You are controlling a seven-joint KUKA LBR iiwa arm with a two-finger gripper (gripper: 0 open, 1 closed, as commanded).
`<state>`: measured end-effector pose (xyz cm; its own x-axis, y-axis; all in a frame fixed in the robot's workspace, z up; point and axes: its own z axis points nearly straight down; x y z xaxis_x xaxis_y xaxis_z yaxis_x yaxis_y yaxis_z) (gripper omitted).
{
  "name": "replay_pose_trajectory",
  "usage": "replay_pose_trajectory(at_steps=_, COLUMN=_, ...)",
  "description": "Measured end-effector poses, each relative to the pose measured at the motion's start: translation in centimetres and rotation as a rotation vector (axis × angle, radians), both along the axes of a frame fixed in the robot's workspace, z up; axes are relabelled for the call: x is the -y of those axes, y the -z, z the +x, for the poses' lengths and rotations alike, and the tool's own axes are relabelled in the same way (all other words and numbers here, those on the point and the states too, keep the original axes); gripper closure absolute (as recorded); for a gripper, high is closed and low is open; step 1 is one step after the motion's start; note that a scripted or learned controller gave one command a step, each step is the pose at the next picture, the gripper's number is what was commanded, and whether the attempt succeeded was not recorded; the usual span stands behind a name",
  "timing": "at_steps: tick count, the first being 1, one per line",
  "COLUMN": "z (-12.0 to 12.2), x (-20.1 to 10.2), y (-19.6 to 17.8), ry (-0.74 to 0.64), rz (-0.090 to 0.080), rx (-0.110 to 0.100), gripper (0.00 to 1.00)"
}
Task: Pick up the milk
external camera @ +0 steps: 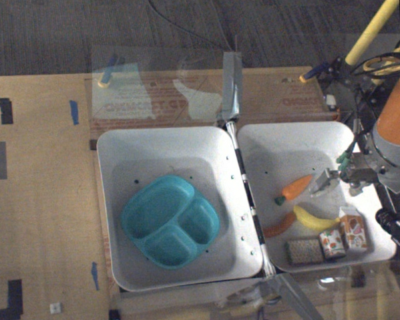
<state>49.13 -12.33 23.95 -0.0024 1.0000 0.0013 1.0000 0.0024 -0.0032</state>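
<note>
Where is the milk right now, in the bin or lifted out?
In the bin. The milk carton rests on the floor of the right bin near its lower right corner, beside a smaller carton. The gripper sits above the carrot.

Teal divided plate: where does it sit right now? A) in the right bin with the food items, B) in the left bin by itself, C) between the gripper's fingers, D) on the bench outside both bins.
B: the teal divided plate lies on the floor of the left bin, while the carrot, banana and cartons are in the right bin.
</note>
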Motion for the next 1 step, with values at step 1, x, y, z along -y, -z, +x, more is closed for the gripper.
replay_pose_trajectory(at_steps=1, z=-1.16, x=5.89, y=6.3, ry=-0.021, rz=-0.001, rx=0.003, gripper=0.0)
